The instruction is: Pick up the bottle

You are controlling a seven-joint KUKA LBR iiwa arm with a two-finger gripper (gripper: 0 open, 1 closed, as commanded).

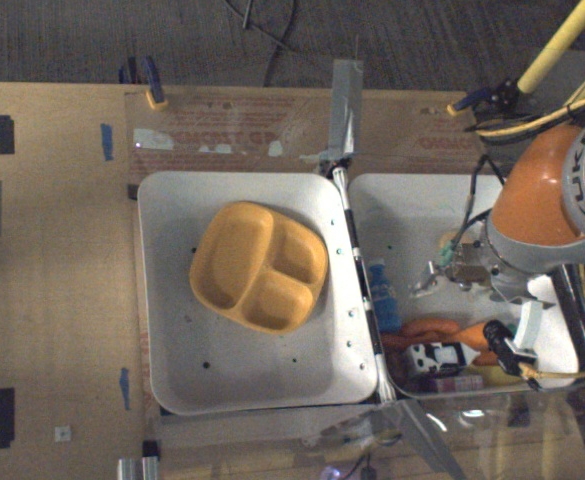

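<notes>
Closest to the lens is my own grey arm with its orange band (535,200), reaching in from the right and sloping down over the right-hand shallow white bin (402,203). My gripper (440,273) hangs low over the bare middle of that bin. It is a tangle of metal and cable at this slant, so I cannot tell whether it is open or closed, and I make out nothing caught in it. What I take for the bottle is the slim blue bottle (377,283) lying on its side against the bin's left wall, just beside the divider between the two bins; I judge that from its shape, not from any label I can read. It lies near my gripper, off toward the divider and a little nearer the bin's front edge. Along that front edge a heap has slid together: a rounded orange piece (434,326), a black-and-white boxy item (444,352) and a dark flat packet (442,379), all touching or nearly so, probably because loose things drift to the walls. The other white bin (162,298) carries a yellow-orange divided plastic plate (260,266), set at an angle, well apart from my work. A bottle pressed to a wall leaves little room on that side, so I expect to need a grip aligned along the wall.
</notes>
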